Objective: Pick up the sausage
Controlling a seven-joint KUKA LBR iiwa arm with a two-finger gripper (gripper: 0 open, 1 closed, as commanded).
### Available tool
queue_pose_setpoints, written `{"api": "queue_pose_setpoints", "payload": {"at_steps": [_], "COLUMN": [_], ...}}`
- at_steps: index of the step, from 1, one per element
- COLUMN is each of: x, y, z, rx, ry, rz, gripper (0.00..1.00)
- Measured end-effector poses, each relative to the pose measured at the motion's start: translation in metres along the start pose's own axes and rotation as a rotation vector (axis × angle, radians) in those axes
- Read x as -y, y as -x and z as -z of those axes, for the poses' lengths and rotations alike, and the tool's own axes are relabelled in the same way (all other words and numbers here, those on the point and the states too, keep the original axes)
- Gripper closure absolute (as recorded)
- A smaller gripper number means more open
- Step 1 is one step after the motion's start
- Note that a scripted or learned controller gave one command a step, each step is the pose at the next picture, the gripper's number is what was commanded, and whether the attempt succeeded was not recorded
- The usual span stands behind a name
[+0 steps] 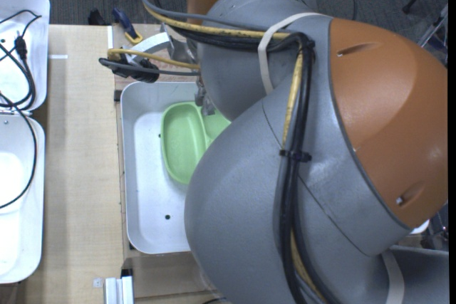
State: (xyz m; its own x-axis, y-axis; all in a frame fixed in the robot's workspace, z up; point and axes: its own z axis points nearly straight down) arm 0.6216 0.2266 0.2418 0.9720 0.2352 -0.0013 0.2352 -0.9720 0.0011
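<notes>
The grey and orange arm (313, 139) covers most of the camera view, reaching over the right white bin (146, 174). A pale green bowl (187, 140) lies in that bin, its right part hidden under the arm. The arm's own bulk hides the gripper. I see no sausage; the arm covers much of the bin.
The left white bin (18, 153) sits at the left edge with black cables (18, 75) draped across it. A strip of wooden bench (78, 153) runs between the two bins. Yellow and black cables (142, 64) hang near the right bin's far rim.
</notes>
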Motion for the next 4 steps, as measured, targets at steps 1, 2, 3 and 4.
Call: {"api": "queue_pose_setpoints", "payload": {"at_steps": [1, 2, 3, 4], "x": [-0.003, -0.007, -0.01, -0.002], "y": [0.0, 0.0, -0.001, -0.004], "z": [0.008, 0.017, 0.026, -0.001], "rx": [0.002, 0.003, 0.006, 0.003], "ry": [0.002, 0.003, 0.004, 0.001], "rz": [-0.007, -0.014, -0.02, -0.04], "gripper": [1.0, 1.0, 1.0, 1.0]}}
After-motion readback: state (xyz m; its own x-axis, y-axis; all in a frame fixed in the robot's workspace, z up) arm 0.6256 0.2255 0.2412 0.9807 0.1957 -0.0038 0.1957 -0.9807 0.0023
